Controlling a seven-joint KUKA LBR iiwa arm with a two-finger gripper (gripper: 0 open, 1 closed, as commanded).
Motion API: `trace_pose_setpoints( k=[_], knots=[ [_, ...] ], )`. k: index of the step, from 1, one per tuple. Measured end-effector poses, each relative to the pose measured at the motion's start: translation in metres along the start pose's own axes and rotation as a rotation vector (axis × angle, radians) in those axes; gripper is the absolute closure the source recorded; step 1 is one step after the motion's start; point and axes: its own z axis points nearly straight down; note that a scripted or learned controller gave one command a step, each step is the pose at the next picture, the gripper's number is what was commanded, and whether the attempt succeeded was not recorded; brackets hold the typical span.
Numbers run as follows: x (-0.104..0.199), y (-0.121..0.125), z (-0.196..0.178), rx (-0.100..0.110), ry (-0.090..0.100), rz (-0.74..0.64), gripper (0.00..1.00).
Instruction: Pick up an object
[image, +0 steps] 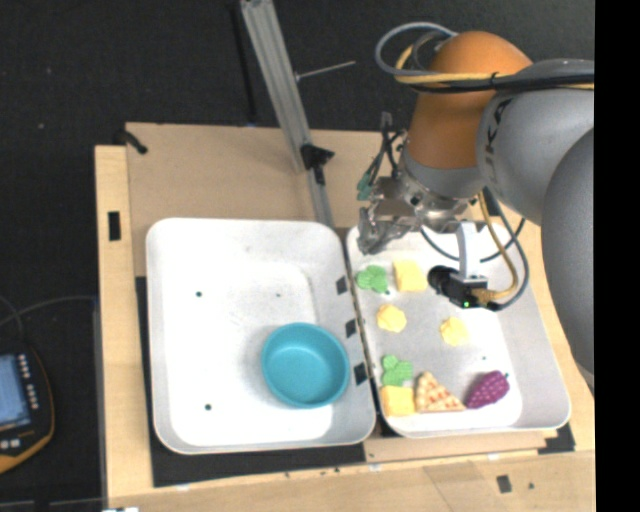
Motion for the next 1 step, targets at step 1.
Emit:
trace_pose_setpoints(
  k=[1],
  knots=[
    [0.0431, 0.0009, 0.0004, 0.001, 0.0, 0.001, 1.0]
  ],
)
